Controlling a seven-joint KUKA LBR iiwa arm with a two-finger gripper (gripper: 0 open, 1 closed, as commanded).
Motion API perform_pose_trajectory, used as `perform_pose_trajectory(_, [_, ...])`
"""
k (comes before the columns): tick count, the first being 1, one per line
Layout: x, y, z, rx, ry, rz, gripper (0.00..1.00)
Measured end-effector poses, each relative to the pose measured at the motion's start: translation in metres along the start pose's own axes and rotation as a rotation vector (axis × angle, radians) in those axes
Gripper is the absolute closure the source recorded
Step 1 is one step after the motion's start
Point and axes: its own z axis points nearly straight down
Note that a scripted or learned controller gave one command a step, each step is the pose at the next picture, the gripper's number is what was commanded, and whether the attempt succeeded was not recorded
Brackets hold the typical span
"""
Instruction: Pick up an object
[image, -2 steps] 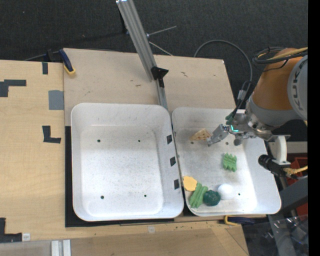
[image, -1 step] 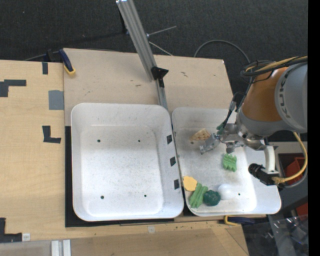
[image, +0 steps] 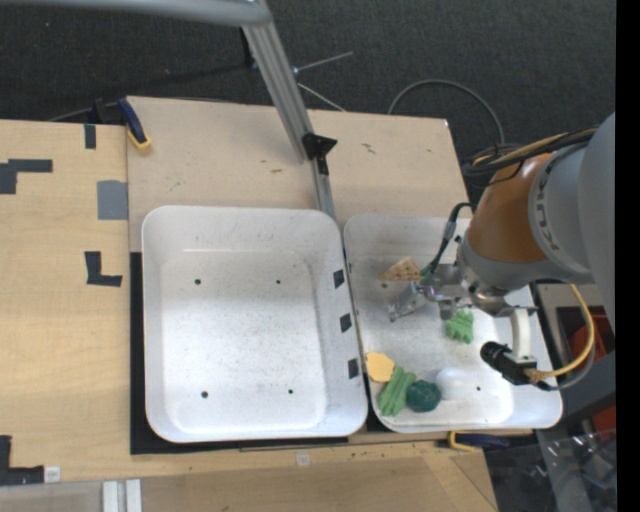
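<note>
The arm (image: 530, 225) reaches into the right bin (image: 500, 410) from its right side, and the gripper (image: 412, 300) sits low over the middle of that bin, just below a tan wedge-shaped piece (image: 403, 269) that lies toward the bin's far left part. Whether the gripper's working end is apart or together cannot be told at this resolution, and nothing is visibly held. Candidate things to pick are all in the right bin: the tan piece, a light green piece (image: 460, 326) near the right wall under the wrist, and a cluster at the near left corner made up of a yellow piece (image: 379, 366), a green ridged piece (image: 396, 391) and a dark green round piece (image: 423, 396). The left bin (image: 160, 300) carries no part of the work. Probable faults from this position: the gripper closes beside the tan piece rather than around it, since the piece is just off the tool's end; a flat, thin piece may slide on the smooth bin floor instead of rising; the wrist may nudge the light green piece against the wall. A cable (image: 560, 370) loops near the right rim and could snag on retraction.
</note>
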Motion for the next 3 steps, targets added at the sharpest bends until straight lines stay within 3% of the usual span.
perform_pose_trajectory(1, [0.000, 0.000, 0.023, -0.006, -0.002, 0.000, 0.00])
perform_pose_trajectory(2, [0.001, 0.000, 0.012, -0.005, 0.000, -0.001, 1.00])
perform_pose_trajectory(3, [-0.002, 0.007, -0.049, -0.012, -0.001, -0.001, 1.00])
